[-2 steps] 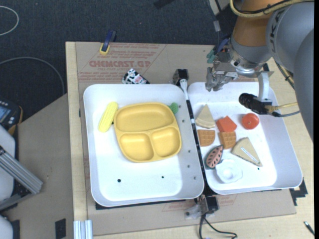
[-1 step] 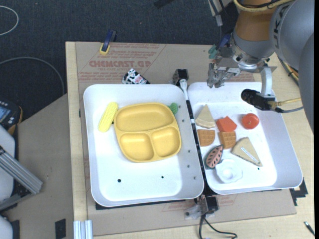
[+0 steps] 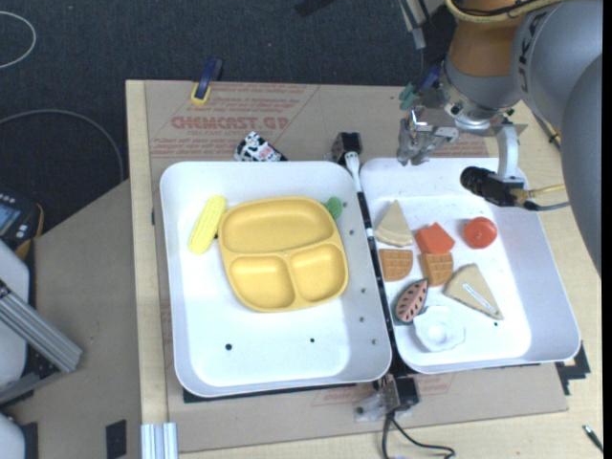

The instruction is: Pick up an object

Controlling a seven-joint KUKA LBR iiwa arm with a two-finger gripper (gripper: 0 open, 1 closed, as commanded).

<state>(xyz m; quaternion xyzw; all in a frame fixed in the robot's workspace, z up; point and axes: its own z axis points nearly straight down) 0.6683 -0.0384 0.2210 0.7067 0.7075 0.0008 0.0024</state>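
The fingers (image 3: 418,148) hang in the upper right of the frame, over the far rim of the right bin (image 3: 555,285). They point down with nothing between them, and whether they are spread or closed cannot be told at this size.

Below them toward the frame's centre lie the pickable things: a pale wedge (image 3: 393,225), a waffle square (image 3: 395,262), an orange block (image 3: 434,239), a red tomato (image 3: 480,231), a sandwich triangle (image 3: 471,292), a speckled slice (image 3: 412,300) and a white piece (image 3: 439,333).

These sit close, several touching, so a descent there could, in my judgement, land on two at once or push one aside. Dropping straight from here risks striking the bin rim.

The left bin (image 3: 182,285) holds a yellow tray (image 3: 277,251) with a corn cob (image 3: 207,223) beside it; the tray looks too wide to grip.
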